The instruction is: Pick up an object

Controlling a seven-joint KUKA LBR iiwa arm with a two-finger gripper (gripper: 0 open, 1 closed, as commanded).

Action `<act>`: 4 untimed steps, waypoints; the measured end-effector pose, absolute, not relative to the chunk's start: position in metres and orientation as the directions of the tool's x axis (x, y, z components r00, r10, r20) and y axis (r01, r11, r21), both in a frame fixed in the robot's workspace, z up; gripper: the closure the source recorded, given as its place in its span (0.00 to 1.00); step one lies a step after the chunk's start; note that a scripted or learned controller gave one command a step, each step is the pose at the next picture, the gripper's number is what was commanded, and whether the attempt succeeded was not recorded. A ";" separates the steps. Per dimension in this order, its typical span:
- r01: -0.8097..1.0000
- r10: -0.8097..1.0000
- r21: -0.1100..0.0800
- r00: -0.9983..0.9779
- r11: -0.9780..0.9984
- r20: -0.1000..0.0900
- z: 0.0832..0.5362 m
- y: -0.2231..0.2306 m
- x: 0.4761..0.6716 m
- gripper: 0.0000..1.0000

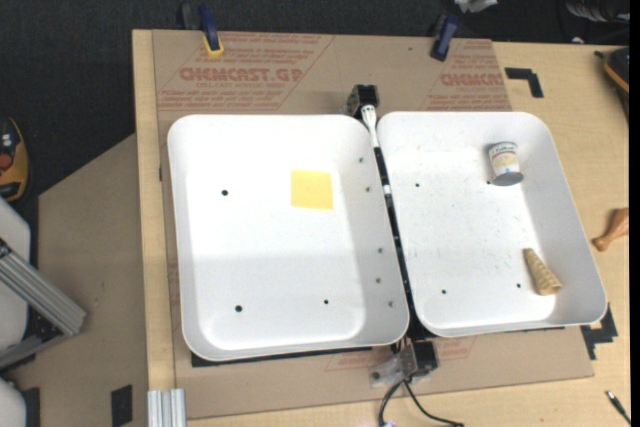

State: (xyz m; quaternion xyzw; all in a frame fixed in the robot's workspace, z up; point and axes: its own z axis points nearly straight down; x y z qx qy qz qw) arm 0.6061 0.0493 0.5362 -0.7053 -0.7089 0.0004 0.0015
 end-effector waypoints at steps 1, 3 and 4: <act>1.000 1.000 -0.012 0.001 -0.001 -0.002 0.416 0.049 0.657 1.00; 1.000 1.000 0.020 -0.003 0.003 0.002 0.503 0.099 0.667 1.00; 1.000 1.000 -0.009 -0.002 0.002 -0.001 0.413 0.119 0.666 1.00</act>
